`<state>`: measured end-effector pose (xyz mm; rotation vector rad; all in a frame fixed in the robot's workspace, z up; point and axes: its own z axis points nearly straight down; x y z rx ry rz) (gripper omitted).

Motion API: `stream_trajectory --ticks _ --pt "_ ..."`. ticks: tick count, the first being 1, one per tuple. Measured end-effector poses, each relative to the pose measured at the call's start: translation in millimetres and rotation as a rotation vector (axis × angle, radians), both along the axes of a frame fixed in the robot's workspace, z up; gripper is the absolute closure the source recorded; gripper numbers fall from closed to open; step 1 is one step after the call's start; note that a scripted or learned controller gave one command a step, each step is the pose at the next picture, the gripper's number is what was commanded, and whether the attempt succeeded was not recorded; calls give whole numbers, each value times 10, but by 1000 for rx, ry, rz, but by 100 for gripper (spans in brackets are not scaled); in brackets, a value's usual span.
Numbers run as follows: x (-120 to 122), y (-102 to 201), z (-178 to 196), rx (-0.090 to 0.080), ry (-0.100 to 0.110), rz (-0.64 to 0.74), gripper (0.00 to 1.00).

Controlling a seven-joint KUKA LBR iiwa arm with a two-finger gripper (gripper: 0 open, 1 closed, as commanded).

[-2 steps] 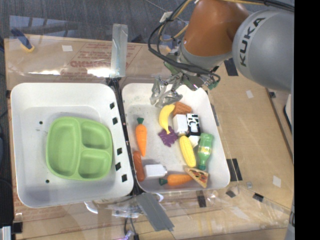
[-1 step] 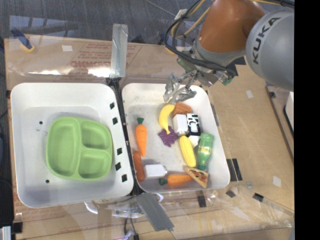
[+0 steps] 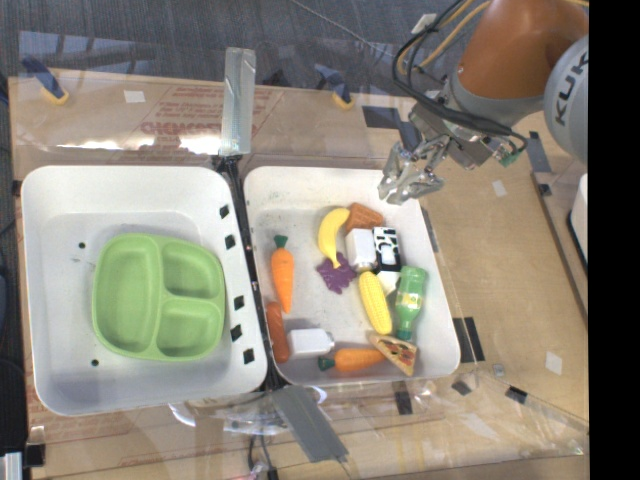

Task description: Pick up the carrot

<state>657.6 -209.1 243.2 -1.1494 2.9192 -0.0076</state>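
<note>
A: Orange, green-topped: the carrot (image 3: 283, 276) lies in the right bin (image 3: 300, 180), close to its left wall, free of any grip.

B: Which way does it run?

A: Nearly up and down the view, leaf end toward the far side, tip toward the near side. A second carrot (image 3: 352, 359) lies along the near wall, running left to right. A banana (image 3: 332, 232) and purple grapes (image 3: 338, 274) sit just right of the first one.

B: And the gripper (image 3: 407, 183)?

A: Over the bin's far right corner, well apart from the carrot, which lies to its left and nearer the camera. Nothing sits between its fingers; whether they stand apart I cannot tell. I judge it must cross the banana to get there.
</note>
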Motion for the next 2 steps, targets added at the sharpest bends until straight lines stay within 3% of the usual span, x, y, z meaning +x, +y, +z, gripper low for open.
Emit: stream_trajectory --ticks 1,2 --pt "-6 5 -556 5 8 49 100" --pt "-717 2 -129 2 2 -76 100"
